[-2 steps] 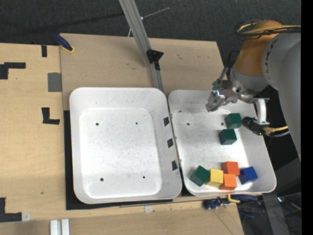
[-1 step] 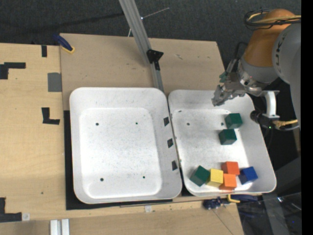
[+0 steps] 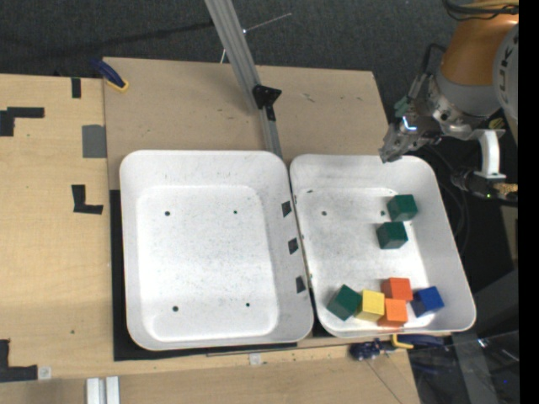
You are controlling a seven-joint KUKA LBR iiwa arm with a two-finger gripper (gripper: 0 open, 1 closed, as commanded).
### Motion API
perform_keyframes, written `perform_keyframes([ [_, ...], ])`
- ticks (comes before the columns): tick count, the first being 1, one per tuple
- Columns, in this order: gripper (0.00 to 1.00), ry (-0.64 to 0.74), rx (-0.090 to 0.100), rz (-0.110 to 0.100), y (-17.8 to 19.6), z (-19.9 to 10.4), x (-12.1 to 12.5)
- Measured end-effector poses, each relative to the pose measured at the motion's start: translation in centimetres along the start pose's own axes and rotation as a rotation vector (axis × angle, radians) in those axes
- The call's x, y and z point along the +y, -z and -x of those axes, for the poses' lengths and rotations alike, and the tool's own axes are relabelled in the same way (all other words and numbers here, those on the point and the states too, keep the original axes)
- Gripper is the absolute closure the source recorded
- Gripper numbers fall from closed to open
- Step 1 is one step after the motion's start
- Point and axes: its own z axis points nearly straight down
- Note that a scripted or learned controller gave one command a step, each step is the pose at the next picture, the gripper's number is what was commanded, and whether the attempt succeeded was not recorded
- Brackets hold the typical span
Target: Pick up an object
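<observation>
Lying nearest the camera, at about five o'clock in the right bin (image 3: 446, 251), a cluster of blocks is crowding together against the bin's near wall: a dark green block (image 3: 344, 301), a yellow block (image 3: 371, 303) touching it, two orange blocks (image 3: 396, 290) stacked close beside that, and a blue block (image 3: 428, 300) at the cluster's right end. Being packed so tightly, these are probably leaving little room for fingers to slip down on either side. Farther up, at about two o'clock in the same bin, two more green cubes (image 3: 402, 207) are sitting apart from the rest, one just above the other, with bare floor around them, which is likely making them the easier candidates. The left bin (image 3: 135, 225) is lying beside it at nine o'clock. The gripper (image 3: 394, 148) is hovering over the right bin's far rim, at roughly one o'clock, tilted downward from the orange-banded arm (image 3: 472, 49) reaching in from three o'clock; it is carrying nothing, and whether its tips are spread or closed cannot be told from this angle. Judging by that pose, the pick is not yet begun, with the nearest green cube lying near and below it toward six o'clock.
</observation>
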Motion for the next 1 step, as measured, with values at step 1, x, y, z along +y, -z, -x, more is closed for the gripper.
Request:
perform_keyframes([
  [1, 1.00, 0.003, 0.003, -0.007, 0.71, -4.77, -1.81],
])
